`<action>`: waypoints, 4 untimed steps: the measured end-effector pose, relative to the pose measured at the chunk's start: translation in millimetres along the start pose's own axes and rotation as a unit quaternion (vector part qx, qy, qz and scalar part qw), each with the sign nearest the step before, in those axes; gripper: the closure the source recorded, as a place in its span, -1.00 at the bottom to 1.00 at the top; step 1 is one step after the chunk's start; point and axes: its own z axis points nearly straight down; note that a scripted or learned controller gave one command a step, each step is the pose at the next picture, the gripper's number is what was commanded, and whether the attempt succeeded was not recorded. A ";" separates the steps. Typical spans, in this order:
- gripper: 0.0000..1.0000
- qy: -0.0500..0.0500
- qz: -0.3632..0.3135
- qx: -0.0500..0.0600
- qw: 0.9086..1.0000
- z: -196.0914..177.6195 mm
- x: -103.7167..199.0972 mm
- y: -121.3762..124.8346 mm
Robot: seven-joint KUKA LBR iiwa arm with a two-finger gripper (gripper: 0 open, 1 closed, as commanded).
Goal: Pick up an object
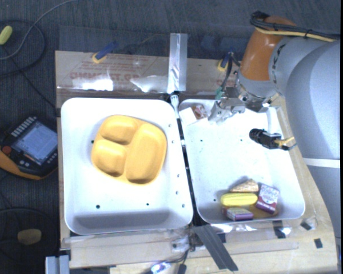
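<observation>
Table (74,67): 2 white bins side by side, long edges touching at the middle
Arm (262,53): comes in from the right, orange band above the wrist, bent down over the back of the right bin (234,158)
Claw (222,112): low over the right bin's back-left area, near the back wall; open or closed, can't tell from this angle, nothing seen held
Small red-and-white piece (199,112): in the right bin's back-left corner, just beside the claw on the side toward the left bin; touching or not, can't tell
Front-right corner of right bin: 4 things packed close, well apart from the claw
Yellow bar (239,199): lies flat, in the middle of the group
Tan wedge (246,185): just behind the bar, touching it
Pink packet (268,197): at the bar's right end, by the bin wall
Small pink box (239,213): in front of the bar, against the front wall
Left bin (80,204): holds 1 yellow tray (128,148) w/ 3 rounded humps, approx. centred, toward the back
Handset (31,144): on the floor left of the table, screen up
</observation>
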 end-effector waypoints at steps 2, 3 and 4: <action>1.00 -0.002 -0.311 -0.012 0.950 0.9 -13.3 -12.5; 1.00 -0.006 -0.324 -0.016 0.946 11.9 -0.3 -65.6; 1.00 0.002 -0.242 -0.005 0.970 -6.6 -15.6 -50.4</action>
